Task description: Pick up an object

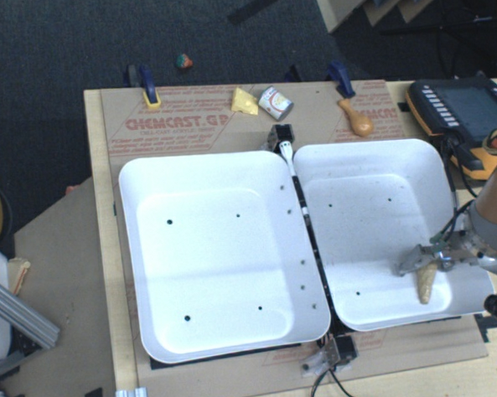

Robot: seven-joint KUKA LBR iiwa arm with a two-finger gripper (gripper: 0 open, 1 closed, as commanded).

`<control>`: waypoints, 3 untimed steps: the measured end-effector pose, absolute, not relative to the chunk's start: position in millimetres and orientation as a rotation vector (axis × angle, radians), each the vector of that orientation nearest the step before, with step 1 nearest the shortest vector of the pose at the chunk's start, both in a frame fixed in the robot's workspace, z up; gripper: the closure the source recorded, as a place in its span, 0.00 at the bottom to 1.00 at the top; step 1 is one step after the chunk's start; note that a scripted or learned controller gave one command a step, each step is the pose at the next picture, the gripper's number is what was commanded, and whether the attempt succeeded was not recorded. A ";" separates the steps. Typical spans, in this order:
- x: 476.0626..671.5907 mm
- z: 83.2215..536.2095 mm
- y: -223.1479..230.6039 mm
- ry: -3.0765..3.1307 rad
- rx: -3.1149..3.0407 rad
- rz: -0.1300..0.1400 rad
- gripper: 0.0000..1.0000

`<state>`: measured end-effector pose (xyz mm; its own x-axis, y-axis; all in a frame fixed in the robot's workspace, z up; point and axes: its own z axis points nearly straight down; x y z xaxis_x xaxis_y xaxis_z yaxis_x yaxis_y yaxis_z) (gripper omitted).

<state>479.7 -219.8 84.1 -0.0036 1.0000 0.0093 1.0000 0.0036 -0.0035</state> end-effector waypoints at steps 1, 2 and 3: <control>479.8 94.9 -221.8 -2.221 -2.217 -0.003 1.00; 606.9 132.2 -161.7 -2.243 -2.216 -0.014 1.00; 650.8 152.4 -96.2 -2.235 -2.215 -0.009 1.00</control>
